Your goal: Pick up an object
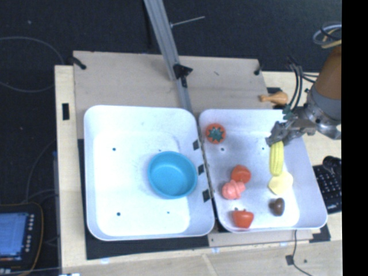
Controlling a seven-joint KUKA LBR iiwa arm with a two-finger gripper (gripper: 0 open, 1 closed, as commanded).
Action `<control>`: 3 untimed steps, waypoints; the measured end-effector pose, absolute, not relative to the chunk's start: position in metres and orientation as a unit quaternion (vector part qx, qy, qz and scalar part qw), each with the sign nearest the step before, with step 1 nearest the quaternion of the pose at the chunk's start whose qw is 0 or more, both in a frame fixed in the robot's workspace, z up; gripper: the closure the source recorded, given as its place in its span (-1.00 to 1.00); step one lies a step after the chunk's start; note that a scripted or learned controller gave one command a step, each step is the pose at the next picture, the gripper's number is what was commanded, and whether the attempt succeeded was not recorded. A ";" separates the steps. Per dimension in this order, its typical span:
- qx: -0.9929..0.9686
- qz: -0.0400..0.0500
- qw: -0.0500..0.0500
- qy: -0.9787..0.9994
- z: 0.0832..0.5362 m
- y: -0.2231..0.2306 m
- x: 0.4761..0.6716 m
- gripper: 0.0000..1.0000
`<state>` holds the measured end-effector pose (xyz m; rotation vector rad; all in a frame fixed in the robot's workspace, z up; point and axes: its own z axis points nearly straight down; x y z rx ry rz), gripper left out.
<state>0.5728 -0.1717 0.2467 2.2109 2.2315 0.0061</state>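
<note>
Two-finger gripper poised at the top end of the yellow plastic corn cob — jaw state cannot be told; nothing is lifted yet.

The arm comes in from the right edge, its orange band uppermost and the grey wrist below it angled down and to the left. Dark cables loop off the arm's upper side and run toward the wrist. The gripper sits at the end of the wrist, low over the right bin's upper right part, its dark fingers pointing down and left; whether they are apart or together is not clear at this angle.
</note>
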 end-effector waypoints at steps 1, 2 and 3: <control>0.704 0.000 -0.001 0.710 0.237 -0.115 0.563 1.00; 0.704 0.001 -0.003 0.711 0.246 -0.057 0.558 1.00; 0.704 0.000 -0.003 0.710 0.254 -0.011 0.545 1.00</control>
